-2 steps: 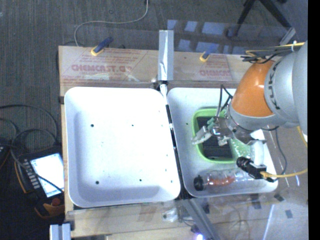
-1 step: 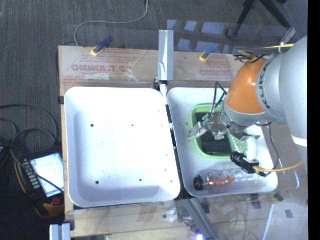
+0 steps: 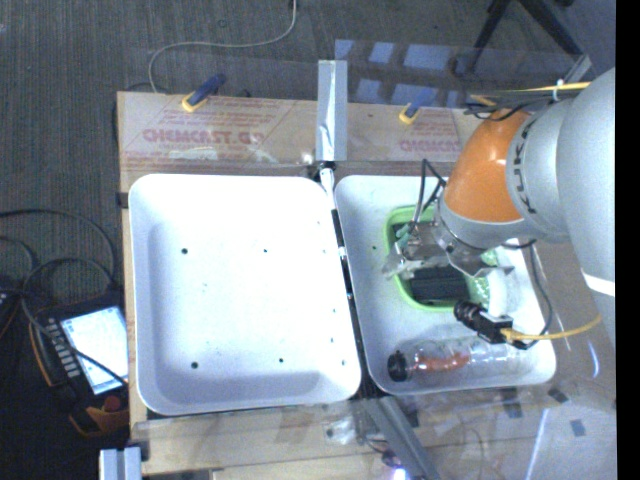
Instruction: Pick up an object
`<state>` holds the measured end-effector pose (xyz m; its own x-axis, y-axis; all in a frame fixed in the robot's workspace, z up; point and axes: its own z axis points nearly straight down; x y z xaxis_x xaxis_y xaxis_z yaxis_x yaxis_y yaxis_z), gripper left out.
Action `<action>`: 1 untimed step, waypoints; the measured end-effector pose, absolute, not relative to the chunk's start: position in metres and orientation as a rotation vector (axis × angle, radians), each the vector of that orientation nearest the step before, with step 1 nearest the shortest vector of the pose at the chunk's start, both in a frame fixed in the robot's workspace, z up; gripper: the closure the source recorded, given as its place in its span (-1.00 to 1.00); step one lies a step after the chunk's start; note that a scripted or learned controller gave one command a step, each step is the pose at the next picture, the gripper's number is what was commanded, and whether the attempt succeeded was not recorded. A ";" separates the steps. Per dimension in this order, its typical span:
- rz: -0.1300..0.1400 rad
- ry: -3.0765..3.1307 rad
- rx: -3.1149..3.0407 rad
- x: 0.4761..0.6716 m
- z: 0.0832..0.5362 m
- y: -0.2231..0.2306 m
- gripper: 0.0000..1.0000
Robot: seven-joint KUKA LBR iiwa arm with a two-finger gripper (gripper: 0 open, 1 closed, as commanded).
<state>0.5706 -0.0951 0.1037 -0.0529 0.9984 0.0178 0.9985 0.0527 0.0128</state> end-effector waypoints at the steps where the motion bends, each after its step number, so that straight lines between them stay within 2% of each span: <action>1: 0.004 -2.159 -2.284 0.635 0.184 -0.073 1.00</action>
<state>0.6347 -0.0731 0.1842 0.0563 0.9984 -0.0032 0.9984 -0.0563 -0.0007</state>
